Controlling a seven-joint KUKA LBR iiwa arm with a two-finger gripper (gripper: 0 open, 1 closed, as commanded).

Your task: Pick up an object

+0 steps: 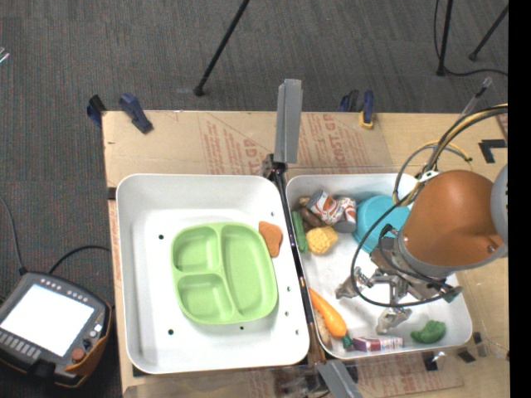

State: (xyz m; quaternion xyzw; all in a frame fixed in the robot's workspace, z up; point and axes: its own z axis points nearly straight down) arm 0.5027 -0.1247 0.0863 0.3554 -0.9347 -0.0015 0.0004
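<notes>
Approach phase is what you're looking at, as far as I can judge: nothing is lifted, and the arm is hanging low over the right bin.

Camera view, using the right bin as the landmark: the jaws sit over the bare white floor in the middle of that bin, below the orange band. You can see metal linkage and a couple of finger-ish bits, but honestly I can't tell how wide they're spread. No object shows between them, so don't count anything as grabbed.

Candidates all lie inside that bin. The carrot lies along its left wall toward the near corner, just beside the jaws' left. A green leafy piece sits in the near right corner. The corn cob is in the far-left part, with a crumpled wrapper behind it and a blue bowl partly tucked under the arm. A small tube-like thing rests against the near wall.

Outside that bin, to its left, the other bin holds a green divided plate and an orange chunk.

Next move, my guess: you'd want the jaws centred over one item, probably the carrot since it's closest, lined up across its narrow side, then down and closed. Watch the wall there, it's tight.
</notes>
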